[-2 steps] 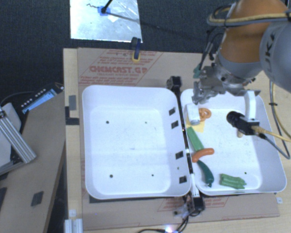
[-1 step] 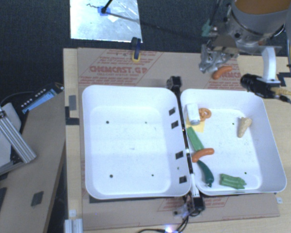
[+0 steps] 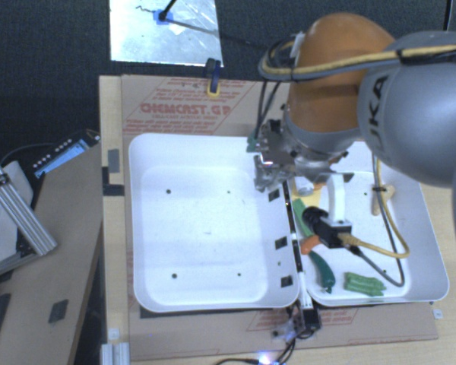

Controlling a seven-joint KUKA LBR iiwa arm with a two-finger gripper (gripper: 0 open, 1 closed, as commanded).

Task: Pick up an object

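Observation:
My gripper (image 3: pixel 269 175) hangs low over the inner left edge of the right bin (image 3: pixel 429 276), close to the divider between the two bins. The big grey and orange wrist covers most of that bin's back half. In the bin's front part lie a light green ridged piece (image 3: pixel 363 283), a dark teal curved piece (image 3: pixel 324 271) and a small orange piece (image 3: pixel 310 243). A bit of yellow (image 3: pixel 313 201) and a green scrap (image 3: pixel 298 208) peek out just right of the gripper. I see nothing between the gripper and these things that tells of a hold.
The left bin (image 3: pixel 197 226) shows its white floor with a few small dark marks. Both bins rest on a cardboard sheet (image 3: pixel 182 109). A shiny foil sheet (image 3: pixel 166 23) lies behind, and metal rails (image 3: pixel 15 211) stand at the left.

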